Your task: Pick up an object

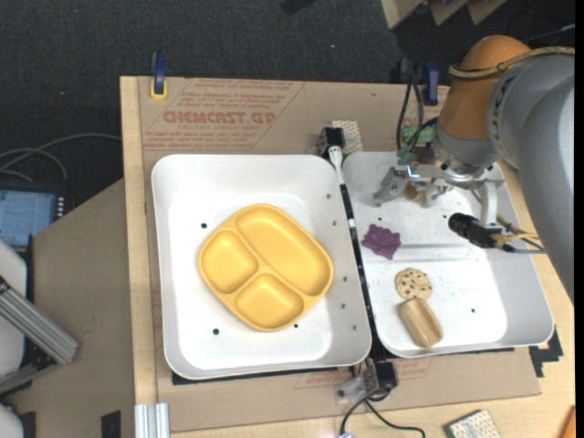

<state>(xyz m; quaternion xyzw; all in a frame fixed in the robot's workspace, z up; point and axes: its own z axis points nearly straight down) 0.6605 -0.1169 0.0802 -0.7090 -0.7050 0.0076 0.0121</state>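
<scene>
Nothing has been lifted yet; every object lies on a bin floor, so the whole pick is still ahead.

At the far left, the left bin [173,245] holds a yellow divided plate [265,265] with three compartments. It lies flat at the bin's centre and has nothing in it. It is broad and low, so I judge it a poor thing for a two-finger grasp.

Past the shared wall, the right bin [511,308] carries the likelier targets. A purple lumpy toy [381,240] sits at its 9 o'clock, close to the dividing wall. A round cookie [412,283] with dark chips lies at about 8 o'clock. Just below the cookie and almost touching it, a tan cylinder [422,322] lies on its side at 7 o'clock.

The gripper [408,190] hangs at the bin's 11 o'clock, near the back wall. Its claw looks spread, with only bare white floor between the tips. The purple toy is the nearest object, at the gripper's 7 o'clock and clear of it.

Little stands in the way. The purple toy's closeness to the dividing wall may crowd one side of a grasp. The cookie and tan cylinder lie so close together that a reach for one could nudge the other.
</scene>
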